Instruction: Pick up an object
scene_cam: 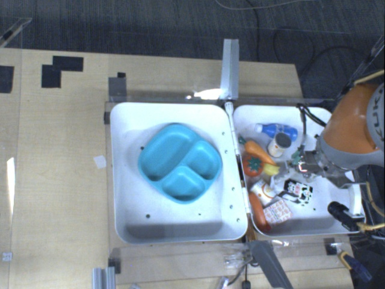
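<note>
Gleaming rounded blue plastic tray (180,163)

A single camera hangs fixed above the counter (54,179), looking down at a slight slant from the near side. It stands far enough back to take in both white bins: the left bin (123,161) and the right bin (319,218), plus dark floor (120,11) beyond the far edge. The arm (355,128) enters from the right.

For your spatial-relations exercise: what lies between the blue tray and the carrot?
In the camera view, the two bins' adjoining white walls lie between the blue tray and the carrot.
</note>
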Controlling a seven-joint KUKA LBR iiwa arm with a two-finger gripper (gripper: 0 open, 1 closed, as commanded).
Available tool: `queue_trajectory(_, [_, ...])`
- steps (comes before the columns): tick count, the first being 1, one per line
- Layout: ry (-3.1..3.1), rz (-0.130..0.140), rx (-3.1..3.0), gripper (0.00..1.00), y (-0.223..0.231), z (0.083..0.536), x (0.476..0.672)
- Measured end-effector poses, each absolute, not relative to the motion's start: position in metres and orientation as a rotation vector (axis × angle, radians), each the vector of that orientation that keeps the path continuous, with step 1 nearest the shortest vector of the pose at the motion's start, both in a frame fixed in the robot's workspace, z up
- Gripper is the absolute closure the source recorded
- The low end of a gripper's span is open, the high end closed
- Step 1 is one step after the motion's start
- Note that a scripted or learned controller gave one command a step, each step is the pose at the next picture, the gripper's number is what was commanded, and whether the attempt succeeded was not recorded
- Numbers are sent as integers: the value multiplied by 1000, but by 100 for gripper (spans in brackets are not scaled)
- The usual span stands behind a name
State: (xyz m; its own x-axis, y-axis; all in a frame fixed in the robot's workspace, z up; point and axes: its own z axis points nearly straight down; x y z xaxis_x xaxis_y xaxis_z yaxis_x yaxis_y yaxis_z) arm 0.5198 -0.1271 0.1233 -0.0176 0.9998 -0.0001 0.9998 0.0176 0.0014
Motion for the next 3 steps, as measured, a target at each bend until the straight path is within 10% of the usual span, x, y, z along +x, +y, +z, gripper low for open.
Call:
queue_trajectory(1, [2272,10,2157,0,-109,90,542])
queue_trajectory(2, [2270,21,2152,100,-107,102,545])
queue_trajectory(3, [2410,7,2008,100,-50,186,562])
